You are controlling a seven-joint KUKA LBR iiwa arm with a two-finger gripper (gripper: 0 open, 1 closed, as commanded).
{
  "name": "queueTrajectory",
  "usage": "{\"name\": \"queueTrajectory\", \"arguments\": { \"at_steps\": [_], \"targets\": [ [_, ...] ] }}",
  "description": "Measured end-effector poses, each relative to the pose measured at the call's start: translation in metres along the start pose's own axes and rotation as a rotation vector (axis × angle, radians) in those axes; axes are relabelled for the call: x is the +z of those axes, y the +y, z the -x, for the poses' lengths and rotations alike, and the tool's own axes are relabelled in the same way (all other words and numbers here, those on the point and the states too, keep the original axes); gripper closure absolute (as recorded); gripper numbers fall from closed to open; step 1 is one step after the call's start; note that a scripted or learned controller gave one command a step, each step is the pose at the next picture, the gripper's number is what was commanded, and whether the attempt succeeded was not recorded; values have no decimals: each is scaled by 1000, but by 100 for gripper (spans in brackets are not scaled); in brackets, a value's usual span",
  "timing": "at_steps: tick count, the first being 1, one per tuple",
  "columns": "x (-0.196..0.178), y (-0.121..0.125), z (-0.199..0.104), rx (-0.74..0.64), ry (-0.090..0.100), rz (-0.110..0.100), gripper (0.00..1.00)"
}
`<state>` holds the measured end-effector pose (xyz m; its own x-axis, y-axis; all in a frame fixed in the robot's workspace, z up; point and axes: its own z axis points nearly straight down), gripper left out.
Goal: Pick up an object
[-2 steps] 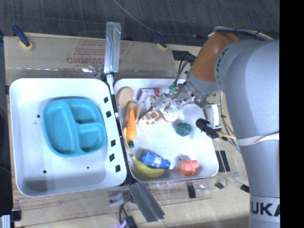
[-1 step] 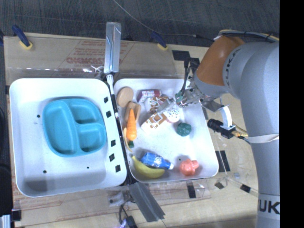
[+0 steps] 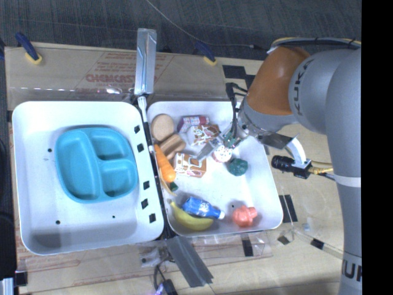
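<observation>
Step in hand: approach. The hand (image 3: 222,145) is low in the right bin (image 3: 270,192), over the cartons (image 3: 191,165); whether it is released or clenched cannot be told. Nearest target, one carton, lies flat, long axis running left to right. Next: descend squarely, clamp across the short side.

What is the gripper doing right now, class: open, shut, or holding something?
Gripper: low in the right bin among the packets; whether it is open, shut or holding anything cannot be told.
</observation>
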<state>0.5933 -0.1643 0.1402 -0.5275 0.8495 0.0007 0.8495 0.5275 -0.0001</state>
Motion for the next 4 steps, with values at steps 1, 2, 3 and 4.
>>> {"name": "queueTrajectory", "arguments": {
  "at_steps": [1, 2, 3, 4],
  "targets": [
    [31, -87, -44, -74, -36, 31, 0],
    [47, -5, -59, -22, -8, 1, 0],
    [-56, 98, -33, -133, -6, 6, 0],
    [35, 30, -46, -302, 2, -4, 0]
  ]
}}
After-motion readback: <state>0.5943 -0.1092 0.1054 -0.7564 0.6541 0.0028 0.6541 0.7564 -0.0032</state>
